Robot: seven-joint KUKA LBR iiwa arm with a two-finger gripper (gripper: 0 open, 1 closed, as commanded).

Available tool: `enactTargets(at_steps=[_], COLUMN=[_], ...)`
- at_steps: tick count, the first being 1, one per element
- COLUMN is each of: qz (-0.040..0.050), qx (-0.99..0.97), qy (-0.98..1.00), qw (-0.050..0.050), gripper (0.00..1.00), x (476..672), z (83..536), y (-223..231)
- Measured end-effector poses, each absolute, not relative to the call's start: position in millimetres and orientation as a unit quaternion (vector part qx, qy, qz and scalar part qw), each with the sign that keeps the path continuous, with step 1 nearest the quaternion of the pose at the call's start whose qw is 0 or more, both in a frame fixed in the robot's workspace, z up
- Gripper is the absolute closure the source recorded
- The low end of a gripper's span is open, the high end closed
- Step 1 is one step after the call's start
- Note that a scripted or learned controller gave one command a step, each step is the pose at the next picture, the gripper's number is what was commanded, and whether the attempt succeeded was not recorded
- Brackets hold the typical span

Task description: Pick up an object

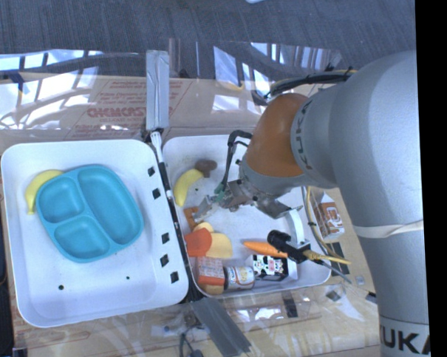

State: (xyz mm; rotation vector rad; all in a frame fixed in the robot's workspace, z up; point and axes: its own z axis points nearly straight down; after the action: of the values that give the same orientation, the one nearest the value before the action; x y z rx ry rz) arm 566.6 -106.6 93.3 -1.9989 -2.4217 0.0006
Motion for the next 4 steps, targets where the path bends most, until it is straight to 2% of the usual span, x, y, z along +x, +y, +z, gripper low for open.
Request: enactTargets(at_steps=[1, 2, 3, 4], qz=[-0.001, -0.0051, -0.0023, 0.0007], qx=[-0.595, -0.591, -0.632, -0.633], qy=[-0.803, -0.806, -0.775, -0.774], qw=[-0.001, -0.006, -0.001, 0.001], gripper=[0.0, 1.0, 1.0, 0.0], x=[477.9, 483.0, 537.9, 536.0], z=[95, 110, 194, 191], y=[-102, -100, -27, -30])
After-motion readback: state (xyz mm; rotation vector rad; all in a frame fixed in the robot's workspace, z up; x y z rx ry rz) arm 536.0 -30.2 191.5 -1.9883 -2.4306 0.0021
